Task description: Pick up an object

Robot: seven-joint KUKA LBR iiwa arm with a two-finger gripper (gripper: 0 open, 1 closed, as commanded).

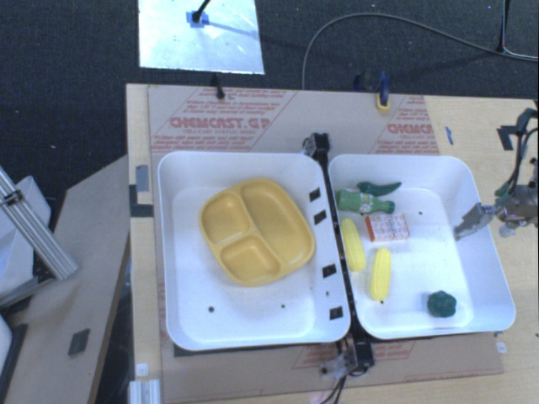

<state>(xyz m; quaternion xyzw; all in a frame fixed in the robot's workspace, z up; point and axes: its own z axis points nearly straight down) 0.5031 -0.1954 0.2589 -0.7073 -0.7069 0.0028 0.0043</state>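
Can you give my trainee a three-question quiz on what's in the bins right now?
1. True or false: the yellow divided plate lies in the left bin.
2. How many yellow corn cobs lie in the right bin?
3. Which item lies closest to the right bin's near right corner: A) green bottle, B) dark green broccoli, C) red and white packet?

Key: 1 true. 2 two, side by side near the divider. 3 B; the hand is at the bin's right wall, farther back.

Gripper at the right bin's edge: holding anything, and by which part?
Nothing is held. The gripper sits over the right bin's right rim, apart from every item.
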